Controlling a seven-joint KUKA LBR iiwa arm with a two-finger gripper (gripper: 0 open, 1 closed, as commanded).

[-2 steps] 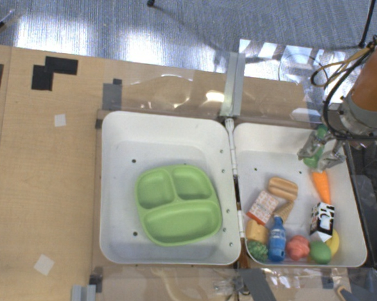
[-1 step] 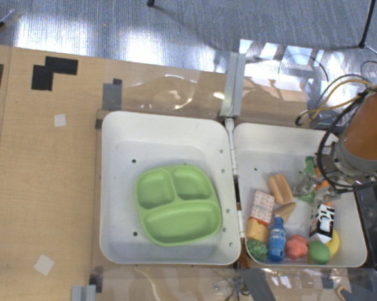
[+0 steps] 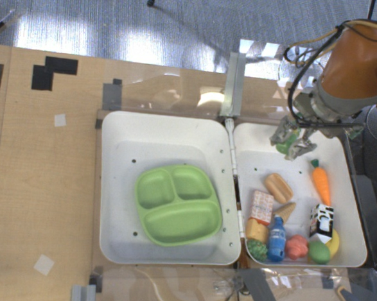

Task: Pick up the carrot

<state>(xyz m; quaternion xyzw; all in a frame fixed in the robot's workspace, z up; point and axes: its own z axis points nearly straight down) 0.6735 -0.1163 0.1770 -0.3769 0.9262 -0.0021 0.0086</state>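
Observation:
The carrot [image 3: 320, 180], orange with a green top, lies in the right bin [image 3: 253, 151] near its right wall, pointing toward the front. My gripper [image 3: 293, 142] hangs over the far part of the same bin, up and to the left of the carrot and apart from it. Nothing shows between its fingers, and their spread is not readable from this angle.
The right bin also holds a bread roll [image 3: 279, 186], a wafer block [image 3: 261, 207], a blue bottle [image 3: 277, 240], a cow-patterned carton [image 3: 322, 221], a red fruit [image 3: 297, 247] and a green fruit [image 3: 319, 252]. A green divided plate [image 3: 178, 204] lies in the left bin [image 3: 124, 142].

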